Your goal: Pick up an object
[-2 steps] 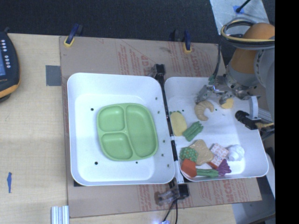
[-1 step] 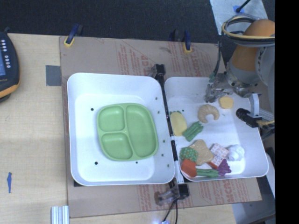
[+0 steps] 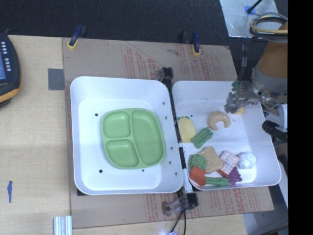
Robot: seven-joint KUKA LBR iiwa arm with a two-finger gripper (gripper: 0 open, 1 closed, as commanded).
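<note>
My gripper (image 3: 236, 102) hangs over the far right part of the right bin (image 3: 195, 93), just up and right of a tan croissant (image 3: 218, 120). Nothing shows in its grasp. Left of the croissant lie a yellow lemon-like piece (image 3: 186, 129) and a green pickle (image 3: 201, 137). Toward the bin's near edge sit a broccoli (image 3: 197, 160), a tan bread slice (image 3: 212, 158), a red-and-white packet (image 3: 229, 160), a white piece (image 3: 247, 159), a carrot (image 3: 197, 176) and a purple piece (image 3: 234, 176).
The left bin (image 3: 83, 131) holds a green divided plate (image 3: 133, 137). A black and orange pendant (image 3: 7, 67) lies at the bench's left edge. Clamps (image 3: 195, 45) hold the cardboard base at the far side.
</note>
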